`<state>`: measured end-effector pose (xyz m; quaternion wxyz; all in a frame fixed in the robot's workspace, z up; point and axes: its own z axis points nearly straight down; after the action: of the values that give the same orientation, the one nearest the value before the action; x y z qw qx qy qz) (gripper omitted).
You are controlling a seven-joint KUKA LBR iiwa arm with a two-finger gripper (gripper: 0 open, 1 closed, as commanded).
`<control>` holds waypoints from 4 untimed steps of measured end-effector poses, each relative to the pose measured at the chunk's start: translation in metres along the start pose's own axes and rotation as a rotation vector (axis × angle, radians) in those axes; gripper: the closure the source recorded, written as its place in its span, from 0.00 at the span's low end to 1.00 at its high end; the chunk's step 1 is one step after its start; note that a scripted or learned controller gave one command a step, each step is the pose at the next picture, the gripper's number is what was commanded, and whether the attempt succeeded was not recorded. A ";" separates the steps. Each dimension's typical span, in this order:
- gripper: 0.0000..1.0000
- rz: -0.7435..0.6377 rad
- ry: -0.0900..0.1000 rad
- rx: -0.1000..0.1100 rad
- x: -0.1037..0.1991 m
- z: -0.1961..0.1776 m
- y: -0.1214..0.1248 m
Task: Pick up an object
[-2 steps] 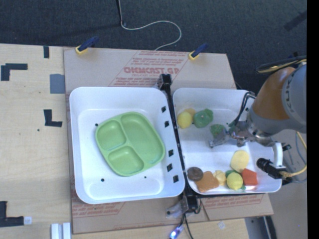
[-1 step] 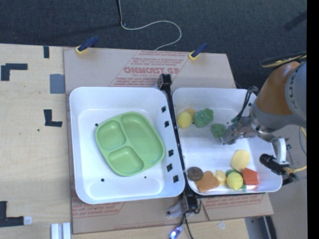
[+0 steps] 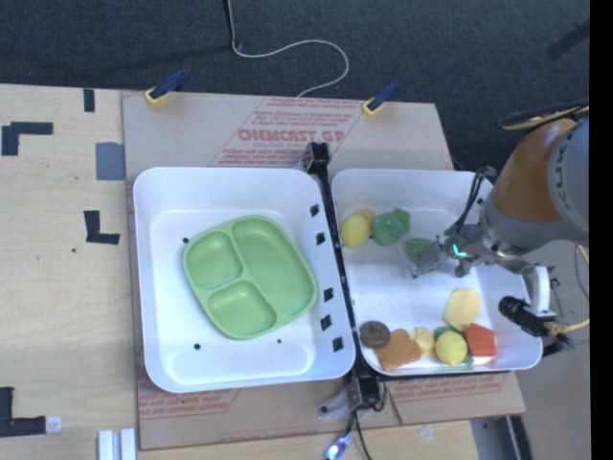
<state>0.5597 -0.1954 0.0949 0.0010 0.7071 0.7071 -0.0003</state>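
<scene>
Red print runs across the cardboard sheet (image 3: 287,132) beyond the two bins, at the surface's far edge; its large line seems to read "CHEMCAST GP", the smaller lines too blurred to read.

This is a robotics lab, not a home or kitchen — a grey industrial arm (image 3: 546,199) with an orange band reaches in over a light wooden desk (image 3: 57,257) marked with black tape pieces. A printed cardboard sheet (image 3: 287,137) is clamped to the desk with blue-and-yellow clips (image 3: 168,86), and on it sit two shallow white bins (image 3: 153,353) side by side, joined by a black divider — a fixed test setup. Toy plastic food (image 3: 463,307) and a green sectioned child's plate (image 3: 251,276) serve as props, a loose cable (image 3: 287,51) trails over dark carpet (image 3: 96,27) behind.
</scene>
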 end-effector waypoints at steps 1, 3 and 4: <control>0.00 -0.011 0.006 0.009 0.054 0.011 0.084; 0.00 -0.006 0.001 -0.003 0.024 0.007 0.078; 0.00 0.001 -0.006 -0.014 -0.032 -0.120 0.105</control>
<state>0.6643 -0.2271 0.2150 0.0080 0.7074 0.7068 0.0023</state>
